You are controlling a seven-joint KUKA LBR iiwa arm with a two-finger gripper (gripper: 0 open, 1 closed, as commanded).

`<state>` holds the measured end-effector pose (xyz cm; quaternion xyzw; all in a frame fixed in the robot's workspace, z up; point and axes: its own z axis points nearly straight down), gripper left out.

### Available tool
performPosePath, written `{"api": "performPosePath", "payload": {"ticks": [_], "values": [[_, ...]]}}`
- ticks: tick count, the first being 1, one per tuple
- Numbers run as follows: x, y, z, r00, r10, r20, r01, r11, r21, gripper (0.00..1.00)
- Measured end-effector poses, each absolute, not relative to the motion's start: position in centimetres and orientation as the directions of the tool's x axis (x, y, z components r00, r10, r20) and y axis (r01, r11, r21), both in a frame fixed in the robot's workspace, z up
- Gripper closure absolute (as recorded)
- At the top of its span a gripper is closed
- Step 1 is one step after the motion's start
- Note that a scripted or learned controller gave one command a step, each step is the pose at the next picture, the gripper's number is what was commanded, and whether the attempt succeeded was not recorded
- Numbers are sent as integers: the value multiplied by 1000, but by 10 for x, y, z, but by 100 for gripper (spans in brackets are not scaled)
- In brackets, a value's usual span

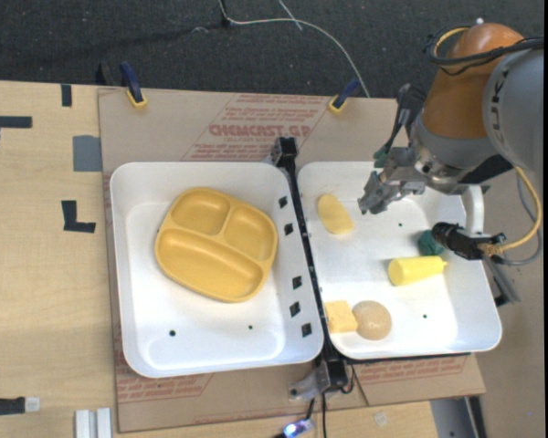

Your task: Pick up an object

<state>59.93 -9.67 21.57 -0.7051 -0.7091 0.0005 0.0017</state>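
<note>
The fingers [376, 199] hang over the right bin [479, 336], grasping nothing; whether they are spread or closed I cannot tell. The step looks like the approach to a pick. The nearest thing is a pale yellow lump [334, 214] just left of them, lying near the divider. The next move likely calls for shifting left and descending. The grey arm [475, 89] reaches in from the right, wrist bent down.

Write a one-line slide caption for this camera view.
Gripper hovers over the right bin near a pale yellow oval piece; yellow divided tray fills left bin.
</note>
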Motion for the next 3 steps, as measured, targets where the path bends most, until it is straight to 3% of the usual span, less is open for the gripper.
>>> {"api": "performPosePath", "payload": {"ticks": [3], "values": [[563, 55, 234, -8, 1000, 2, 1000, 8, -3, 100]]}}
